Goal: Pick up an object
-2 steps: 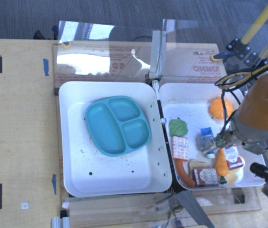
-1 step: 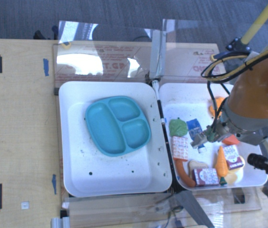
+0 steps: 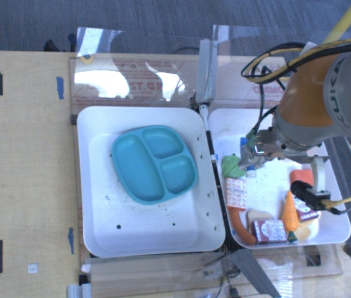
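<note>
Because the right bin (image 3: 333, 231) is crowded, a descent could clip two items together or skid off a rounded one, in my judgement. Whether the gripper (image 3: 251, 161) is spread or closed I cannot tell; it sits at the bin's 10 o'clock corner, just beside a green toy (image 3: 230, 166). An orange carrot (image 3: 291, 211), a likely target, lies toward 5 o'clock, long axis running 12 to 6, narrow tip toward 12. A blue divided plate (image 3: 154, 164) fills the left bin (image 3: 94, 228).

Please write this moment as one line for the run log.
arm: over right bin | gripper: low near green item, nothing seen held | left bin: blue divided plate | pick: not yet done
</note>
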Robot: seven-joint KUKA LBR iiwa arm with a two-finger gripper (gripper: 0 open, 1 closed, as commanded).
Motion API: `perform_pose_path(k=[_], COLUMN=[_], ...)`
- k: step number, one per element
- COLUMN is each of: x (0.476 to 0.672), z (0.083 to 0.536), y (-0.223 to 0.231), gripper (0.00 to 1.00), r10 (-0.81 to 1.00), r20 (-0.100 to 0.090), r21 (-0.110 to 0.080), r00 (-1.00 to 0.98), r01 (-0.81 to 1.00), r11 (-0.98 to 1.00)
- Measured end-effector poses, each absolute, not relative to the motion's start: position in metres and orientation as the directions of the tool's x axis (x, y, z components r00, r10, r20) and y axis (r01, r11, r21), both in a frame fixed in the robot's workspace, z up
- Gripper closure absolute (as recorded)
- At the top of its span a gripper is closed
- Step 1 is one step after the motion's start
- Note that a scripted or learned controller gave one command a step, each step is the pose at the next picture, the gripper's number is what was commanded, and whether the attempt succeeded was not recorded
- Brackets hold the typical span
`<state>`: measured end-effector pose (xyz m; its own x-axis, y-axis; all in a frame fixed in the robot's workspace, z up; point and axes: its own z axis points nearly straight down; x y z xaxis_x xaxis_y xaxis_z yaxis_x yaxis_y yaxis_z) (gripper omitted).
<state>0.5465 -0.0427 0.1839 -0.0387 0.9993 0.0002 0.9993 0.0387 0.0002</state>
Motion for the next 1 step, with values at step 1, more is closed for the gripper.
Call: perform_pose_path(k=[1], x=[0.5305], z=[0.1845], y=[-0.0746], gripper=[1.00], r10=[0.997], r20=[0.000], r21=[-0.002], r00=[-0.074], r01=[0.997], r11=[0.074])
